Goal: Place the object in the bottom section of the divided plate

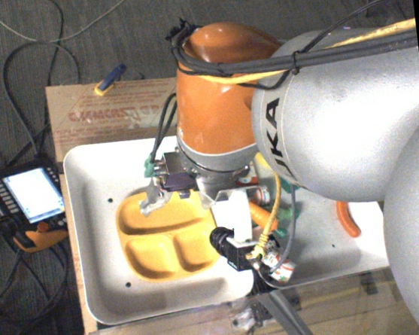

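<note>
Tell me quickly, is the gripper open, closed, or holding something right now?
Gripper: cannot be told; it hangs over the yellow divided plastic plate in the white bin.

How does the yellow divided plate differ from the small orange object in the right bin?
The plate is yellow; the orange object is a deeper orange-red. The plate is wide, flat and split into sections; the orange object is narrow and long. The plate lies in the left bin; the orange object lies in the right bin. Both are partly hidden by the arm.
</note>
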